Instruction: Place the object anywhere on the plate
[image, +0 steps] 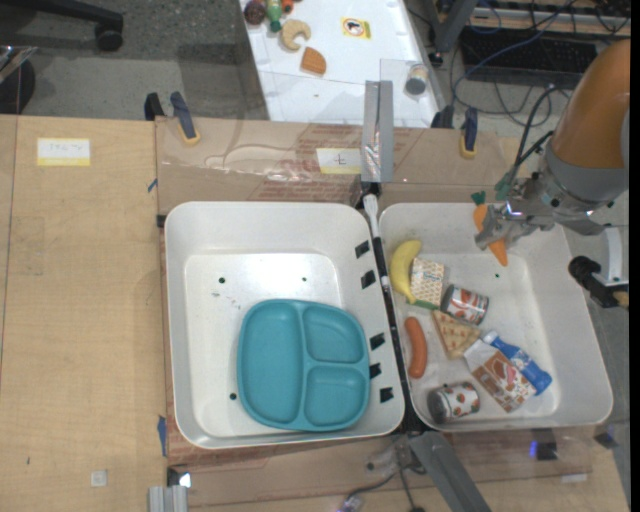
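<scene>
The two-finger gripper (497, 238) hangs over the upper part of the right shallow white bin (580, 400), near its back wall. A small orange carrot-shaped piece (499, 254) sits at its fingertips, apparently clamped between them. Below and to the left in this bin lie a yellow banana (402, 268), a small patterned carton (429, 280), a red-and-white tin can (464, 303), a tan cracker-like wedge (455, 333), a red sausage (416, 347), a second can (454, 401) and a printed snack packet with a blue end (510, 371). The teal three-compartment plastic plate (303, 364) rests in the left white bin (195, 300), well apart from the gripper.
</scene>
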